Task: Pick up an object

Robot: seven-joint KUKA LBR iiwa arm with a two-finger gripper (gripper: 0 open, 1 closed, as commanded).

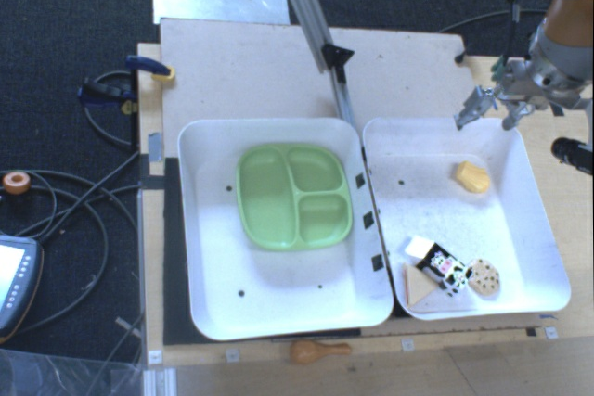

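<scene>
The arm is cut off by the view's right edge. The gripper [492, 109] is seen above the right bin's [538, 227] far edge, fingers spread and grasping nothing. A yellow food piece [472, 177] lies near that bin's far right corner. At the near edge, a black-and-white spotted carton [444, 268] is wedged between a tan wedge [417, 285] and a cookie [484, 277]; its print cannot be read. A green divided plate [294, 197] sits in the left bin [209, 292].

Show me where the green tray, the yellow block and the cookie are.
green tray [264, 209]: camera view, on its large left compartment.
yellow block [472, 177]: camera view, on its top face.
cookie [484, 278]: camera view, on its centre.
</scene>
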